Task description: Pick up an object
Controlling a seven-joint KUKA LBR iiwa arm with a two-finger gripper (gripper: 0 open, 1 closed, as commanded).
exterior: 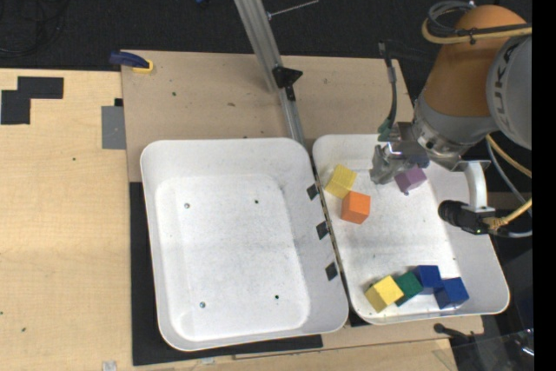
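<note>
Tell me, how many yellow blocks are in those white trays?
2. One yellow block lies near the right bin's upper left, beside an orange block. The other yellow block sits at its near edge, against a green block. The arm could hide others.

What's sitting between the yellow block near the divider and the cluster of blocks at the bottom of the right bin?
In the camera view, the orange block lies just below the yellow block; past it is bare bin floor down to the cluster.

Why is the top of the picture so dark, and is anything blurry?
In the camera view, light falls on the bench and the white bins, leaving the floor behind black; the blocks look sharp, while the claw by the purple block looks slightly soft.
</note>
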